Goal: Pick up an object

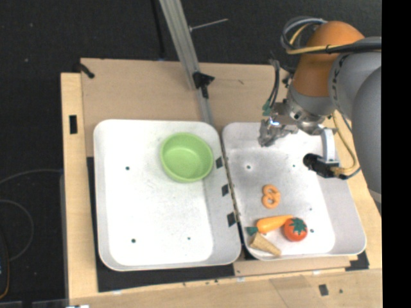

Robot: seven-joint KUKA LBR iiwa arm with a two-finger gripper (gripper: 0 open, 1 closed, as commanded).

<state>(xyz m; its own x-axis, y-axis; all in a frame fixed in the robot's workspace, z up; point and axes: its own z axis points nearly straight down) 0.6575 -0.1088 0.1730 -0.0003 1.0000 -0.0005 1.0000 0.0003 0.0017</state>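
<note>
Hand over far end of right bin, grip state can't tell; no readable writing. Green bowl in left bin.

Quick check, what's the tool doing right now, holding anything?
Tool: above the far end of the right bin, nothing seen in it; open or shut cannot be told.
</note>
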